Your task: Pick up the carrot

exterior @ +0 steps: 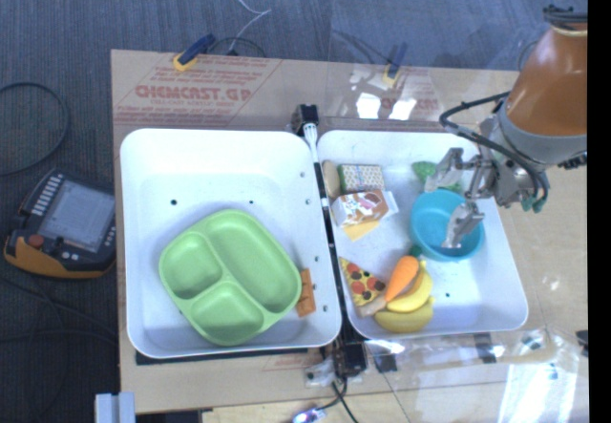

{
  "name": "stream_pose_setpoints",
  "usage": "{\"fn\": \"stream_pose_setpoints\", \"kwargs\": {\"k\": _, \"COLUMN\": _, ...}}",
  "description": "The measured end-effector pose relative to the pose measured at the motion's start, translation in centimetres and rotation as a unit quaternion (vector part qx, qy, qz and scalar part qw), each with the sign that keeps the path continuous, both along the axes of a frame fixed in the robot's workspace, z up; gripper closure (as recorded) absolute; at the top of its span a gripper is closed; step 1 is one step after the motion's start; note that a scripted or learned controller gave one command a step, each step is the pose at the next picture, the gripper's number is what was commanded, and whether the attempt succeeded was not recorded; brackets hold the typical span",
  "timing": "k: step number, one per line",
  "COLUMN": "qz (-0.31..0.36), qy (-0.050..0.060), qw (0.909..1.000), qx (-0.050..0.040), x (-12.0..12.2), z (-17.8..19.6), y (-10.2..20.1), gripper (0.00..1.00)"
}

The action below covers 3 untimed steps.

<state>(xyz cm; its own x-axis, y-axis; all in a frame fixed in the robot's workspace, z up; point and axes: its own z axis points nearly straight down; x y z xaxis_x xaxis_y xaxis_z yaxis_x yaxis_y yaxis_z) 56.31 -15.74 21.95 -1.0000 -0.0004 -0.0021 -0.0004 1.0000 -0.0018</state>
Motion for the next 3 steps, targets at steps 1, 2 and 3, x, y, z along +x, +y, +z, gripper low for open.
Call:
{"fn": "stream_pose_setpoints", "kwargs": {"k": 1, "qz": -0.03, "qy": -0.006, "qw": 0.9995, "qx": -0.0006, "x": -5.9, "z": -12.8, "y": 5.1, "gripper": 0.0}}
{"fn": "stream_pose_setpoints", "kwargs": {"k": 2, "qz": -0.03, "qy": -0.011, "qw": 0.9995, "qx": -0.0025, "x": -5.6, "z": -11.6, "y": 5.1, "gripper": 1.0}}
{"fn": "stream_pose_setpoints", "kwargs": {"k": 3, "qz": -0.029, "qy": -0.01, "qw": 0.9995, "qx": -0.0022, "x": -5.6, "z": -11.7, "y": 5.1, "gripper": 0.0}}
